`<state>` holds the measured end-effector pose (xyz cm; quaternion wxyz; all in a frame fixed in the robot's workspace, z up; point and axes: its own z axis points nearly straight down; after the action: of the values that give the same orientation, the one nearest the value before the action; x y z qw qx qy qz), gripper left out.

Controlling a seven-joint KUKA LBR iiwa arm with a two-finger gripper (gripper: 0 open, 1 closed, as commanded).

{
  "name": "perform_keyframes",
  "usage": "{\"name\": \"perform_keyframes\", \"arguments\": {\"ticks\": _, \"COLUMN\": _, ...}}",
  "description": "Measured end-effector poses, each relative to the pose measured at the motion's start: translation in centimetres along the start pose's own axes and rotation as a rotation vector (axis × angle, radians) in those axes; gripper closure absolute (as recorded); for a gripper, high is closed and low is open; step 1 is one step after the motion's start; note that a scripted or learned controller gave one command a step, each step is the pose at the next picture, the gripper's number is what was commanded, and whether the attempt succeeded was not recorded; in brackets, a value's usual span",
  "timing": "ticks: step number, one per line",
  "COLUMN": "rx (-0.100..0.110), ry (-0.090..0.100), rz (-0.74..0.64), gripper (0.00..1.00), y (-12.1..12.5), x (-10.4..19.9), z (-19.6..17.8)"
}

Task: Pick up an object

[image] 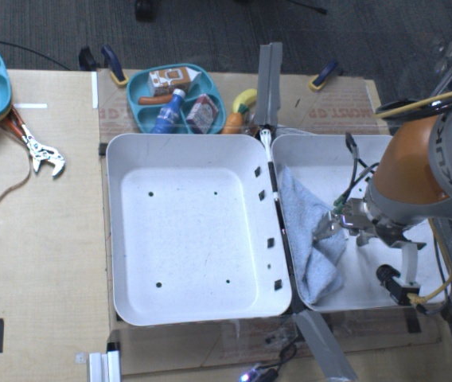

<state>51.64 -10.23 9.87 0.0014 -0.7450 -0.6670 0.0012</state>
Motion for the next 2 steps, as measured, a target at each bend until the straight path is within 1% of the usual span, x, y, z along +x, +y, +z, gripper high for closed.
{"name": "perform_keyframes", "arguments": {"ticks": 1, "rx": -0.002, "ry": 0.000, "rz": -0.022, "gripper": 0.00, "y": 1.7, "x": -0.8, "z": 0.7}}
{"name": "perform_keyframes", "arguments": {"ticks": 2, "rx": -0.003, "ry": -0.001, "rz": 0.103, "gripper": 0.00, "y": 2.3, "x": -8.0, "z": -3.5}}
